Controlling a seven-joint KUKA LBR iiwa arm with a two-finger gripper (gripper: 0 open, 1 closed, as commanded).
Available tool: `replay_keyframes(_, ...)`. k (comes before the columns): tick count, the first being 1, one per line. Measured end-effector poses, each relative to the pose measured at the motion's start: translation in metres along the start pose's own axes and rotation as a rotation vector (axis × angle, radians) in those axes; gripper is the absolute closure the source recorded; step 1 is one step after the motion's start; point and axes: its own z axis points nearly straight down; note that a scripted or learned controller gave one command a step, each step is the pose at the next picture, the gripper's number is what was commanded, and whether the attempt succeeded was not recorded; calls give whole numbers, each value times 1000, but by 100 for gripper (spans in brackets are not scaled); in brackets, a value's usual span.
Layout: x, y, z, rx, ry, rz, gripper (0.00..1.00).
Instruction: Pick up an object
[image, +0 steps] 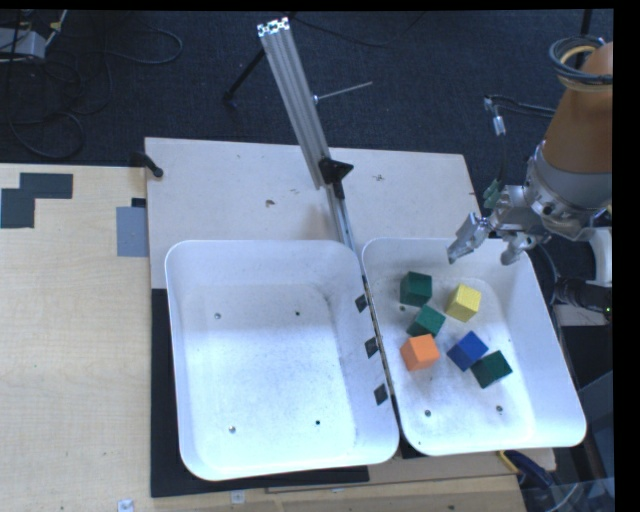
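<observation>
Several small cubes lie in the right bin (540, 400): a dark green one (416, 288), a yellow one (464, 301), a teal-green one (429, 320), an orange one (421, 351), a blue one (466, 350) and another dark green one (491, 368). My gripper (488, 244) hangs above the bin's far edge, up and to the right of the yellow cube. Its two fingers are spread apart with nothing between them.
The left bin (200, 400) stands beside the right one, with black clips along the shared divider (370, 345). A slanted aluminium rail (300, 110) rises behind the bins. Cables lie on the dark floor at the back.
</observation>
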Motion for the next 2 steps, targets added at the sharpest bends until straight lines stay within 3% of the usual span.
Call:
replay_keyframes(1, 12, 26, 95, 8, 1, -3, 0)
replay_keyframes(2, 23, 37, 195, -1, -1, -4, 0)
